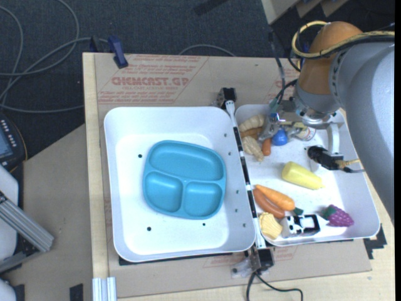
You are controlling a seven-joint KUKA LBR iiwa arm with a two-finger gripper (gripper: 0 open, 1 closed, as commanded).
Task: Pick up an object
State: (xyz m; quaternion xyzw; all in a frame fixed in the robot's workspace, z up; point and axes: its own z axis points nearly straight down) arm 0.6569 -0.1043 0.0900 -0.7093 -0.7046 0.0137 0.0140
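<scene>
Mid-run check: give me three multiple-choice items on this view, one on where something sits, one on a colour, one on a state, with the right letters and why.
1. Where does the divided plate lie?
A. in the left bin
B. in the right bin
C. on the bench outside both bins

2. What colour is the bunch of grapes in the right bin?
A. green
B. purple
C. red

3. Where is the gripper now?
A. over the plate
B. low over the far end of the right bin
C. lifted away from both bins

Answers:
1. A, the blue plate rests alone on the floor of the left bin.
2. B, the grapes near that bin's near right corner are purple.
3. B, the gripper hangs among the toys at the far end, beside a small blue piece.
</scene>
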